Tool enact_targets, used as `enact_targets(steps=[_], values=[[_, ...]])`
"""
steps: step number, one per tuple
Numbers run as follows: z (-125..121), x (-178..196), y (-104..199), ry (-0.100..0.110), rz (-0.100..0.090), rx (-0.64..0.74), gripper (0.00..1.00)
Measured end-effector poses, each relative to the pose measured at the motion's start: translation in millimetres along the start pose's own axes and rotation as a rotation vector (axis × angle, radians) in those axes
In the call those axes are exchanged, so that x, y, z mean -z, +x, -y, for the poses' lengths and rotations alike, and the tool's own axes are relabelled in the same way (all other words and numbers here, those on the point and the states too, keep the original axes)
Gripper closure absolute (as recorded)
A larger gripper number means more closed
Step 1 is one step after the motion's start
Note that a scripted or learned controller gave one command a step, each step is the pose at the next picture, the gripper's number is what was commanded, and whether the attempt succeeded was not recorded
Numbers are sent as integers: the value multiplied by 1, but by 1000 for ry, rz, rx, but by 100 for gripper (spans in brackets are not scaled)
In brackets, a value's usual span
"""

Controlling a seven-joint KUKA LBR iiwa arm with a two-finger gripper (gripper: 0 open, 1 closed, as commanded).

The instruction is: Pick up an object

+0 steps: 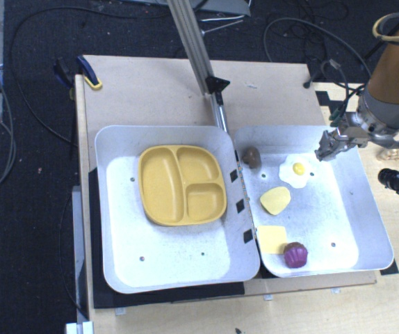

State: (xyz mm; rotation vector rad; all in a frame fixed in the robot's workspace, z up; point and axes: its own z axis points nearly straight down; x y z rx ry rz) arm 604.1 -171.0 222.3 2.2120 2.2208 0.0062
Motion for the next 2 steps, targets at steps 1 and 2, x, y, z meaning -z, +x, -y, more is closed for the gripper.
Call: enact_targets(steps=[1, 2], values=[[-1, 8, 0, 5, -2, -1, 100], [-2, -2, 54, 8, -3, 3, 100]])
